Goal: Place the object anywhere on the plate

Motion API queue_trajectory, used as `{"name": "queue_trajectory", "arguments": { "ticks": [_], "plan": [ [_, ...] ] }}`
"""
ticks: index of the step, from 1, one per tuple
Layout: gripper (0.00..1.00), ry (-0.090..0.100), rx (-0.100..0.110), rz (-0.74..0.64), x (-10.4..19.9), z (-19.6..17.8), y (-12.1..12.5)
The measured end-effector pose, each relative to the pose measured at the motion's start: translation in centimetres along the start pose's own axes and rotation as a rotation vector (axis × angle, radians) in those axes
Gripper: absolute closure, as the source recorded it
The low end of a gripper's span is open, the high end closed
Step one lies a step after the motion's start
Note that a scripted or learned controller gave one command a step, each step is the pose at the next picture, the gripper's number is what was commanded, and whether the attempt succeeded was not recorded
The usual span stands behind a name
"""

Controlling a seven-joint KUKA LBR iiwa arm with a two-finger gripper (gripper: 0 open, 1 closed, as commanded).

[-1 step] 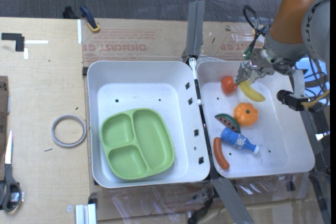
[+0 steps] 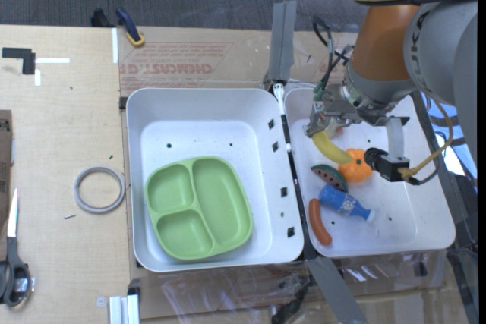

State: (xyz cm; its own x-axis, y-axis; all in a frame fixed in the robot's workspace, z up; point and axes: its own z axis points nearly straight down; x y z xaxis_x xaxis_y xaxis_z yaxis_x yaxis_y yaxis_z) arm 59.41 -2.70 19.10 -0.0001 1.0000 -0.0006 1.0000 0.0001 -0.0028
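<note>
I can't see the gripper's (image 2: 328,123) fingertips clearly; the wrist covers them at 1 o'clock of the banana (image 2: 329,147). The arm (image 2: 440,26) runs off the right edge. Scissors (image 2: 14,269) at 8 o'clock are cut by the left edge.

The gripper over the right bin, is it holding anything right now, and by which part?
Cannot be told: the gripper sits at the upper end of the banana, but whether that end is between the fingers is hidden.

plate (image 2: 199,206): open above | right bin (image 2: 402,228): banana (image 2: 329,148), orange (image 2: 355,167), bottle (image 2: 345,203), sausage (image 2: 320,221) crowd left half
</note>
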Motion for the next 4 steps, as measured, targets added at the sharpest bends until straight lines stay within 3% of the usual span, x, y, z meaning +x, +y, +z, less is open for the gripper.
{"name": "queue_trajectory", "arguments": {
  "ticks": [1, 2, 3, 4],
  "plan": [
    [1.0, -0.001, -0.001, 0.0, 6.4, -11.2, -9.1],
    [1.0, -0.002, 0.002, 0.001, 15.0, -5.5, -8.4],
    [1.0, -0.003, 0.003, 0.002, 23.3, 3.5, -8.0],
    [0.0, -0.003, 0.002, 0.004, 23.3, 3.5, -7.9]
  ]
}}
